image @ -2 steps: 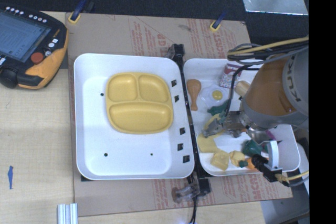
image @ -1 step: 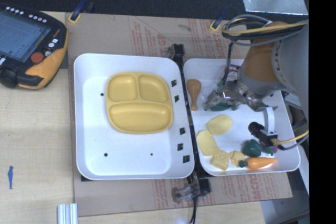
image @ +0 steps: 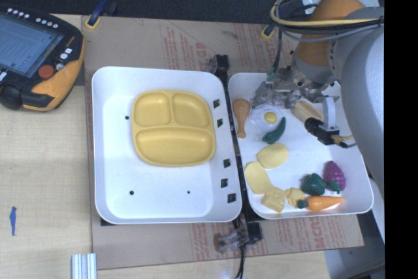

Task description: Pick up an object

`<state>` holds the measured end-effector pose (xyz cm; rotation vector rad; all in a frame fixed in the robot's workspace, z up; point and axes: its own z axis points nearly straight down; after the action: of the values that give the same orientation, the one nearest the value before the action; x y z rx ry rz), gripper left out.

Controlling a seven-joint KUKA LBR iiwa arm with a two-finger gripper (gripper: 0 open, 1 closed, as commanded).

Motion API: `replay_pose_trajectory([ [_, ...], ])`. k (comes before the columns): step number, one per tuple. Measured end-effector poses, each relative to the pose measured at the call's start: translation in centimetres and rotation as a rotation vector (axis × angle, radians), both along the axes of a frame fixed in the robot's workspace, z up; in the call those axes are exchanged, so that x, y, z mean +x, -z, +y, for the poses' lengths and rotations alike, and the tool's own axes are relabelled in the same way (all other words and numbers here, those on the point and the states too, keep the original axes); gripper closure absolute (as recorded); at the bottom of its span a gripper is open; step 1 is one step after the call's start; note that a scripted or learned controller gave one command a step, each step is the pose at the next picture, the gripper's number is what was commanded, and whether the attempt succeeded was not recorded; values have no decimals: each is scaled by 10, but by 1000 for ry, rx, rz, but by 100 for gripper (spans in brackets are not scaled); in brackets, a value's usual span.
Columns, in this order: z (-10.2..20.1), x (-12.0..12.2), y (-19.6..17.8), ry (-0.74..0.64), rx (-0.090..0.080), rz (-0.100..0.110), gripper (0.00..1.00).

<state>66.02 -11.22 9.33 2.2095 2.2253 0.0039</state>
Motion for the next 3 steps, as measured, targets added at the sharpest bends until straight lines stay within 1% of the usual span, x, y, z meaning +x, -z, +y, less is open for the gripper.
replay_pose_trajectory([
  [1,-10,-76,2,6,3,15,0],
  [2,5,-20,1,0,2,3,0],
  [3,0,-3,1,-1,1,5,0],
])
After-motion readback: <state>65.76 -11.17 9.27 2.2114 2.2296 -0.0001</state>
